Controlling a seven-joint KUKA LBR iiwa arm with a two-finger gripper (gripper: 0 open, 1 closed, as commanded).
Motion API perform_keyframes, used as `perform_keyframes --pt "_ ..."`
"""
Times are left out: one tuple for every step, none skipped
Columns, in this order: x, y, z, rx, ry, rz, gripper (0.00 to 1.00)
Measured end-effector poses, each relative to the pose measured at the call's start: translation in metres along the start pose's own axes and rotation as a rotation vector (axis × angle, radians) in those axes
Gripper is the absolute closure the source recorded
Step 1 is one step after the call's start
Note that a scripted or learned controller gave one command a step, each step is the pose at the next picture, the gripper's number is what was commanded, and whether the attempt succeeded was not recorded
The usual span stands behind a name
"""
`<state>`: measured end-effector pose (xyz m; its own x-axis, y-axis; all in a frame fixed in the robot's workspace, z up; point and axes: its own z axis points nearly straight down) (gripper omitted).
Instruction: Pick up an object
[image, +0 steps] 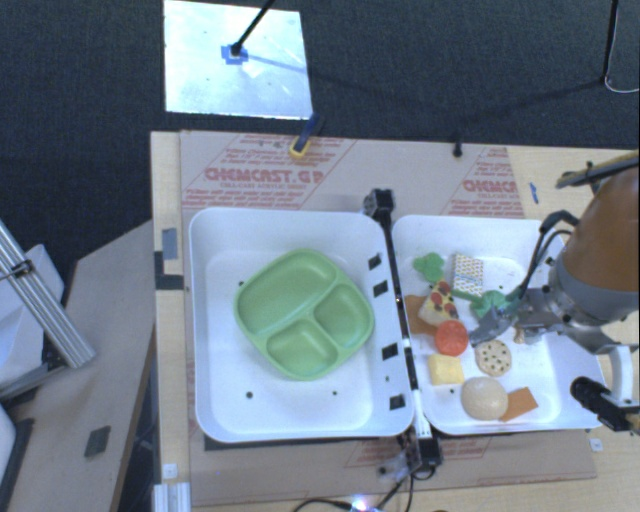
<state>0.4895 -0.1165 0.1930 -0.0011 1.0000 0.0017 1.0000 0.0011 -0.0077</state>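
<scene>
Down low in the right bin (540, 235) with the gripper (487, 325), tip set among the toy food, whether spread or closed impossible to tell from up here. Touching or nearly touching the tip: red tomato (451, 337) just left of it, round cookie (492, 357) just near of it, green leafy piece (490, 300) just beyond, pizza slice (437, 303) a little further left; yellow cheese block (446, 370) and pale egg (484, 397) nearer still, clear of the tip. Over in the left bin (215, 300), green divided plate (303, 313) sitting well apart from the arm
</scene>
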Motion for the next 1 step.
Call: perform_keyframes --pt "0.0 0.0022 -0.0035 -0.008 -0.001 -0.002 0.0"
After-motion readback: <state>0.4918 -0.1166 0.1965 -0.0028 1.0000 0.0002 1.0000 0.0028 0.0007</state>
